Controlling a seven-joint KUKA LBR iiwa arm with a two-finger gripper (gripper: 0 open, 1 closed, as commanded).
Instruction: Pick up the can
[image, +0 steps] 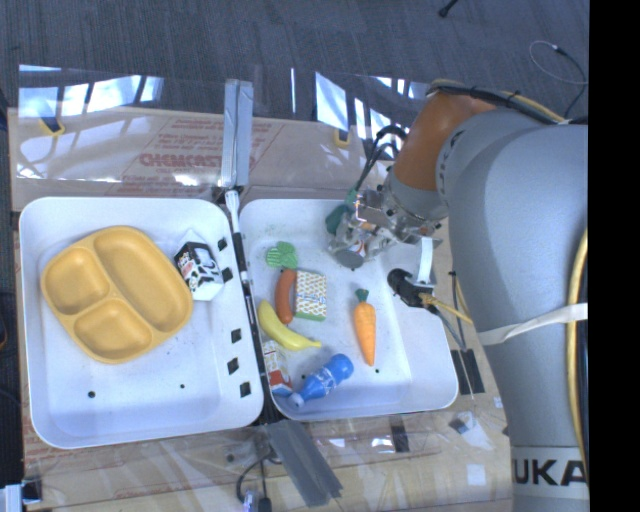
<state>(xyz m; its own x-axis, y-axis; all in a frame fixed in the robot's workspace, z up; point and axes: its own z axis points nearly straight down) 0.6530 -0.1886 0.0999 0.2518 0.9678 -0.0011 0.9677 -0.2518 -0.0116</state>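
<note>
My gripper (362, 236) hangs low over the far part of the right bin (425, 385), near its back wall. A grey, metallic-looking shape (346, 252), which seems to be the can, pokes out at the gripper's lower left, mostly hidden by the wrist. Whether it is held is not visible from this angle. The arm's orange band (432, 135) and grey body cover the bin's right side.
The right bin also holds a green-topped sausage (285, 290), a checkered box (311, 294), a banana (284, 330), a carrot (365, 328), a blue bottle (325, 380) and a red-labelled item (272, 362) by the divider. In the left bin are a yellow divided plate (112, 290) and a black-and-white carton (200, 266).
</note>
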